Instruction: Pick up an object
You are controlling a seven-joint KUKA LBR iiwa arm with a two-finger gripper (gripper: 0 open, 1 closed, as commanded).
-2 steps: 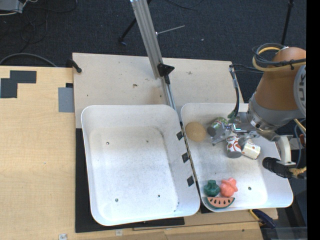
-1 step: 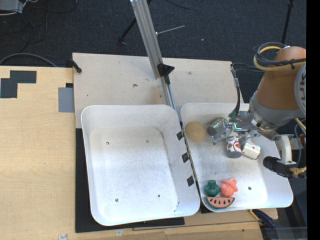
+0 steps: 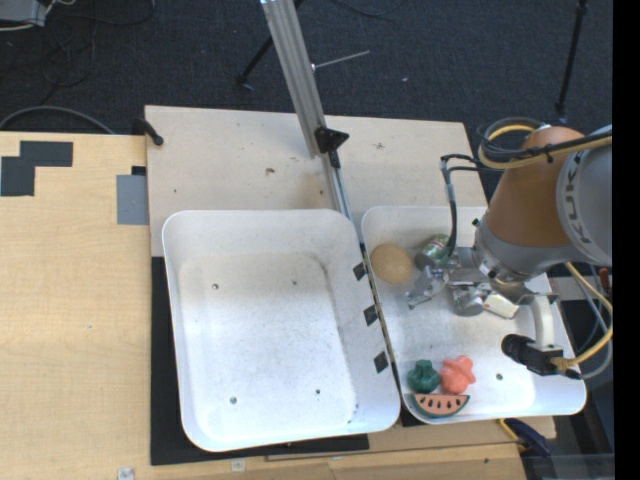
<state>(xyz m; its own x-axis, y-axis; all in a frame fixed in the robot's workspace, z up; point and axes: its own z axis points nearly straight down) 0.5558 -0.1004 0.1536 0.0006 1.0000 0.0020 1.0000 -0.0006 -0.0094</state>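
Potato [image 3: 391, 264] lies just beside the gripper [image 3: 425, 290] in the right bin [image 3: 520, 393].

The grey arm [image 3: 545, 203] reaches in from the right, wrist bent down, gripper [image 3: 425, 290] low.

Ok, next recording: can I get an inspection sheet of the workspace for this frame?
Surface: bench bears left bin and right bin.
Job's things: in the right bin, tan ball, green-silver item, green toy, orange toy, watermelon slice.
Clutter: nothing seen.
Grippers: tool low in the right bin beside the ball; grip unclear.
Cables: yellow and black ones on the arm.
Surroundings: slanted metal bar, dark floor.
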